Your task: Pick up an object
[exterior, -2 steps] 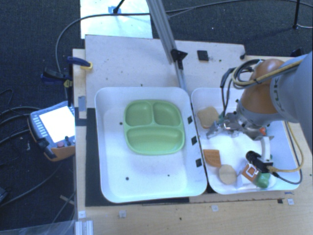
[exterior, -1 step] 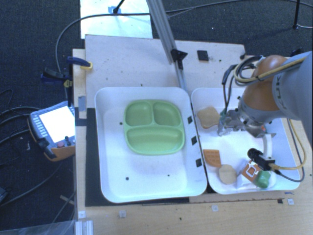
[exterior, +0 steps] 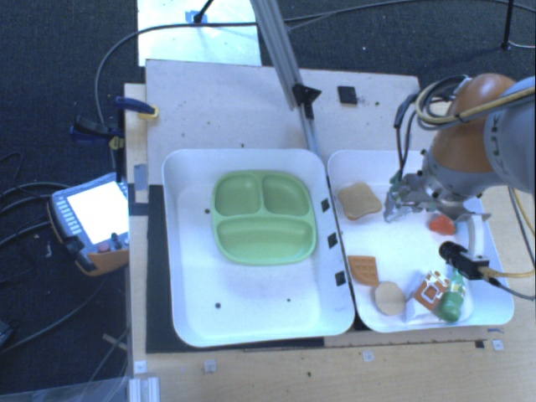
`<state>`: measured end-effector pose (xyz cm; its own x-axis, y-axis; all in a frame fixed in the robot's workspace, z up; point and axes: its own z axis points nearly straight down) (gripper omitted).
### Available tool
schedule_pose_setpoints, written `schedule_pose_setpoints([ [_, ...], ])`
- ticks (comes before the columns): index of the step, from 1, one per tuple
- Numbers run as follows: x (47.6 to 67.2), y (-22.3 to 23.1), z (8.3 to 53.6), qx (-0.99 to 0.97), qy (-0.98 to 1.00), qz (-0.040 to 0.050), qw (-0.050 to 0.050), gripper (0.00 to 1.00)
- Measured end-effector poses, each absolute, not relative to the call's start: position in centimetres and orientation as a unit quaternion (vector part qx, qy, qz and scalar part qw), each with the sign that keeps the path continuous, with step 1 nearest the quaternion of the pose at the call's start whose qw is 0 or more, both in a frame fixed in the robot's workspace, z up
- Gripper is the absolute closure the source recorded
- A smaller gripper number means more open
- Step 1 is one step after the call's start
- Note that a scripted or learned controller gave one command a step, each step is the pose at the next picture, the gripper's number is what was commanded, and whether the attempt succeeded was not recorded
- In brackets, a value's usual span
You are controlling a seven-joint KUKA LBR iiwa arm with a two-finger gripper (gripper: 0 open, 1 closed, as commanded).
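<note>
right bin, near edge: a round tan piece point(exterior: 389, 298) lies just left of a small orange-and-white packet point(exterior: 431, 291), which touches a green bottle-like thing point(exterior: 450, 306) near the bin's near right corner.
right bin, middle: an orange waffle-patterned square point(exterior: 363, 270) lies close to the left wall; a black part point(exterior: 458, 255) of the arm hangs over the right side.
right bin, far half: a tan toast-shaped piece point(exterior: 359, 200) rests near the far left corner, and a small red-orange object point(exterior: 441, 223) sits toward the right wall.
gripper: the gripper point(exterior: 404, 205) hovers low between the toast piece and the red-orange object, with nothing seen between its fingers; i cannot tell whether they are spread or pressed together.
left bin: a green divided plate point(exterior: 264, 218) lies in the far half on the white bin point(exterior: 251, 308).
arm: grey with an orange band point(exterior: 469, 124), over the right bin's point(exterior: 494, 312) far right corner.
worktop, far edge: a small black square point(exterior: 347, 95).
</note>
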<state>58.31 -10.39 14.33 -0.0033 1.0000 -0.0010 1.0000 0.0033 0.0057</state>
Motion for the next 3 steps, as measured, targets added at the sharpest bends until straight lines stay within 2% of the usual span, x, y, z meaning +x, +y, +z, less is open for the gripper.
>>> schedule_pose_setpoints([
  [2,58.2,-11.1,23.7,0.706,0.709,0.0021,0.003,1.0],
  [3,59.0,-5.2,24.4,0.703,0.711,0.002,0.0,1.0],
])
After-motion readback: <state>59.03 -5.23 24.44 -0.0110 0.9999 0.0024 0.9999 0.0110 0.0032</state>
